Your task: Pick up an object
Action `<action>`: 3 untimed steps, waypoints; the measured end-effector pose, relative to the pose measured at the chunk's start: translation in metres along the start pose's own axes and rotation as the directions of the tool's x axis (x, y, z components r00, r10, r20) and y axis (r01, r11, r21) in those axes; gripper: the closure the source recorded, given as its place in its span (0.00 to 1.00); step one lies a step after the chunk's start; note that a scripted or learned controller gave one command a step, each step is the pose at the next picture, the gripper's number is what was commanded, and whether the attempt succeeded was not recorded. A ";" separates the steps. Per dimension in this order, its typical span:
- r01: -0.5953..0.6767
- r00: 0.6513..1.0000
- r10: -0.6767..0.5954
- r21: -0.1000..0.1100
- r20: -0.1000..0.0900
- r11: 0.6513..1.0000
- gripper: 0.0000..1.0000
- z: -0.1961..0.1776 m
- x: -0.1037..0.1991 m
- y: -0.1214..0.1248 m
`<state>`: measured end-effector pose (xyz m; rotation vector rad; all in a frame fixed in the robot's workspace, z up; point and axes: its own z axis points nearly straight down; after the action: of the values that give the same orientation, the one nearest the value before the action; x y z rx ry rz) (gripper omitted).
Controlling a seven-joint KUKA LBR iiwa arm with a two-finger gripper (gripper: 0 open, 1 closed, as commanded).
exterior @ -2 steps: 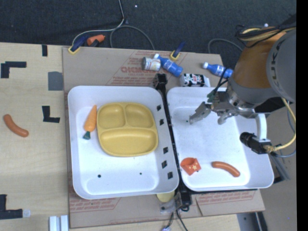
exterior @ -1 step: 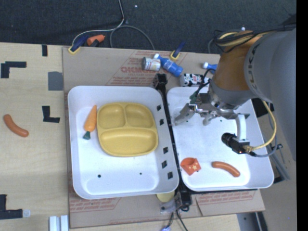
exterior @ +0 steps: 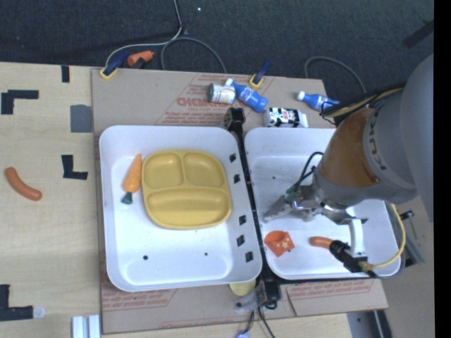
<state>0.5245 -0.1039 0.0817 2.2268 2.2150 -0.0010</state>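
The robot arm (exterior: pixel 373 153) reaches in from the right over the right bin (exterior: pixel 282 143), its gripper (exterior: pixel 292 204) low at centre frame; whether the fingers are spread or closed cannot be told. Just below it lie a red pepper piece (exterior: pixel 279 242) and a small sausage (exterior: pixel 320 242). The left bin (exterior: pixel 116 210) holds a yellow divided plate (exterior: pixel 186 189) beside a carrot (exterior: pixel 132 174)

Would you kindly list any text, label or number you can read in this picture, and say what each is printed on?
"CHIC...": red print on the cardboard sheet behind the left bin; the rest is hidden by a small bottle.
Red print along the cardboard's front edge: too small to read.
Label on the bottle: blurred.
Black and white pack behind the right bin: markings blurred.
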 end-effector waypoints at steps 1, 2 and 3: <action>0.000 1.000 0.000 -0.009 0.008 1.000 0.00 -0.069 -0.101 0.046; 0.003 1.000 -0.003 0.012 -0.006 1.000 0.00 -0.020 -0.073 -0.040; 0.014 1.000 -0.014 -0.001 -0.003 1.000 0.00 -0.008 -0.003 0.016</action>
<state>0.5400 -0.1074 0.0893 2.2126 2.2316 0.0030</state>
